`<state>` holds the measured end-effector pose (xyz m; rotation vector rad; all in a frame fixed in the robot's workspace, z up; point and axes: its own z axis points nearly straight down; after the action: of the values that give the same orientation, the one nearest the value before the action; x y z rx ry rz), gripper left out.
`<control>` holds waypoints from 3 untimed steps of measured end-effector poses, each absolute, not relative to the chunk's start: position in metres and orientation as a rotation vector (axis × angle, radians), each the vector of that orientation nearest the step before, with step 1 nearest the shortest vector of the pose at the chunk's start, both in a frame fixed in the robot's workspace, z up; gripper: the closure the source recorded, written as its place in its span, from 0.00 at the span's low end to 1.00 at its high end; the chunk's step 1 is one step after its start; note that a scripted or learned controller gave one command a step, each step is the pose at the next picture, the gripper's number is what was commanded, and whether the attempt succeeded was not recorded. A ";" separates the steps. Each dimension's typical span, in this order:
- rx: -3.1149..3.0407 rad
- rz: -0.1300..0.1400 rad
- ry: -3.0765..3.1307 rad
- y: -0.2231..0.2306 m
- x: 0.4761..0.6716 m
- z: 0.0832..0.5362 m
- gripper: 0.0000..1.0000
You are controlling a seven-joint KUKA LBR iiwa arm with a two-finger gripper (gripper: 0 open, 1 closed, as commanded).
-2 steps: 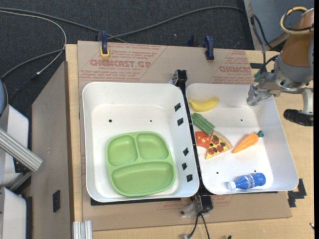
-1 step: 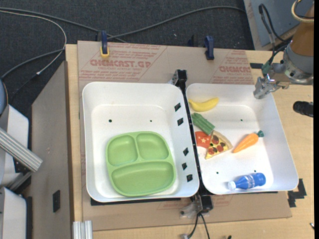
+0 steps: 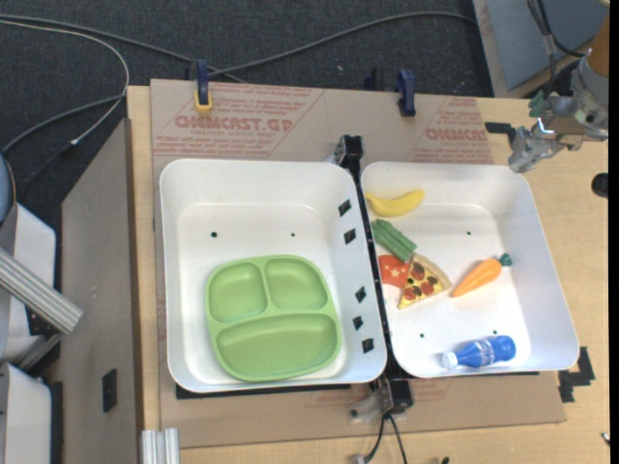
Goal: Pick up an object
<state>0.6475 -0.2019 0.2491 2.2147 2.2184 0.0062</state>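
A dark carpeted floor with trailing cables surrounds the table (image 3: 290, 104), whose cardboard-covered top carries two white bins side by side. The left bin (image 3: 184, 259) holds a green divided plate (image 3: 274, 317). The right bin (image 3: 542, 288) holds the candidates: a banana (image 3: 395, 202) near its far-left corner, a green vegetable (image 3: 394, 237), a pizza slice (image 3: 414, 280), a carrot (image 3: 478, 276) and a blue bottle (image 3: 481, 352) by its near edge. The end effector (image 3: 532, 143) hangs over the table's far-right corner, outside the bin; how far apart its fingers stand I cannot tell, and nothing shows in it. Judged from this, no grasp has begun; approach, descent and lift all remain.
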 end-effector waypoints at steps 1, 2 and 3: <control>2.217 0.001 2.230 -0.141 0.635 0.246 1.00; 2.218 0.000 2.230 -0.097 0.633 0.244 1.00; 2.218 0.000 2.229 -0.050 0.635 0.240 1.00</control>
<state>0.6353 -0.0497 0.2402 2.2176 2.2294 0.0000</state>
